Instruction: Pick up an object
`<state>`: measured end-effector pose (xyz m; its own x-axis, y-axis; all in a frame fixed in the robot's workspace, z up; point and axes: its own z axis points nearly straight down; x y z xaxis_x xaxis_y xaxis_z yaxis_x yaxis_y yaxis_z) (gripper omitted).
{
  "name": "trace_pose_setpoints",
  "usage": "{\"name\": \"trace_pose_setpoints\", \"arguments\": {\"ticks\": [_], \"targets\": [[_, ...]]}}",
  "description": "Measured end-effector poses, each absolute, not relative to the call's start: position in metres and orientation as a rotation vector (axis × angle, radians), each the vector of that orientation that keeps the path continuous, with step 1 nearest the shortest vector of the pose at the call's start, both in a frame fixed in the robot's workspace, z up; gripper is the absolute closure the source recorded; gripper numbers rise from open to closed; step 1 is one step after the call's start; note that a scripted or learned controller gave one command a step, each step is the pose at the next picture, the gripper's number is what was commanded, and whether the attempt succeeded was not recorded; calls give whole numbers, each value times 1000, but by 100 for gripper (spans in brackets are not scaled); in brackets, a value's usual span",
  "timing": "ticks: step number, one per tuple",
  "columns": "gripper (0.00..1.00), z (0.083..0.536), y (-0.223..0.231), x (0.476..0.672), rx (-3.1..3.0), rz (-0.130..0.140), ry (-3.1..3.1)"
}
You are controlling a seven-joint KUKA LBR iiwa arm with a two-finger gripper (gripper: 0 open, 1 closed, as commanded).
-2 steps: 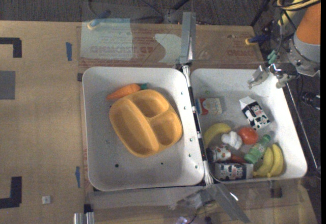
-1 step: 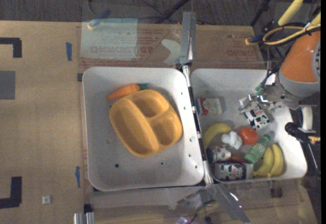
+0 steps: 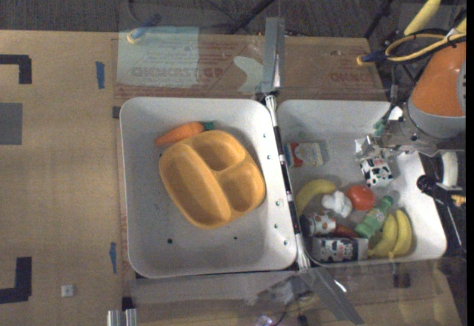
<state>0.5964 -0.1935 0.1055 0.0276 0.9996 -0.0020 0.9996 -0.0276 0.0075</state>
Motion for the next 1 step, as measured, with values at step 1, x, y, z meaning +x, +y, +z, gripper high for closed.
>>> {"name": "trace_pose_setpoints", "arguments": {"ticks": [1], "targets": [[100, 196, -149, 608, 2176, 4, 2261]]}}
